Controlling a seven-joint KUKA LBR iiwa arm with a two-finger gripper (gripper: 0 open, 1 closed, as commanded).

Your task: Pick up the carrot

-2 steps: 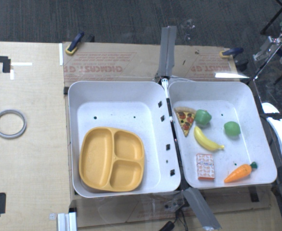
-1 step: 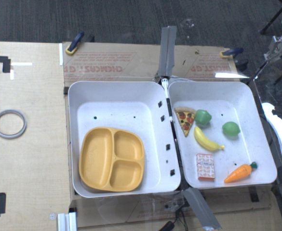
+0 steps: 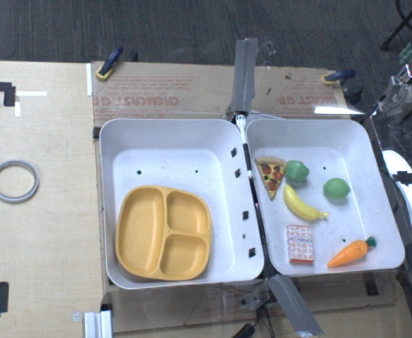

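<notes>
Fingers: whether they are released or clenched cannot be told from this view.

An orange toy carrot (image 3: pixel 348 253) lies flat in the right bin (image 3: pixel 377 162), close to the bin's near right corner. Its pointed tip aims left and toward the near wall, and its small green top points right and away, near the right wall. Nothing touches it.

Just left of the carrot, apart from it, a small orange-and-white carton (image 3: pixel 300 244) lies on the bin floor. Beyond the carton, toward the middle of the bin, a yellow banana (image 3: pixel 303 204) lies at a slant. A round green fruit (image 3: pixel 336 189) sits to the right of the banana, well apart from the carrot. A second green toy, lumpier in shape (image 3: pixel 296 172), sits at the banana's far end, and a pizza slice (image 3: pixel 270 177) lies beside it, near the bin's left wall, point toward the viewer.

The left bin (image 3: pixel 165 134) stands edge to edge with the right one. It holds a yellow divided plate (image 3: pixel 164 232) with three compartments, resting toward the near side.

Both bins rest on a sheet of brown cardboard (image 3: pixel 165 94), fixed at its far edge by two blue clamps, one on the left (image 3: pixel 109 62) and one on the right (image 3: pixel 339 77). A grey strip (image 3: pixel 245 76) runs away from the seam between the bins. To the left, on the pale wooden bench (image 3: pixel 44 259), lies a roll of tape (image 3: pixel 13 181).
</notes>
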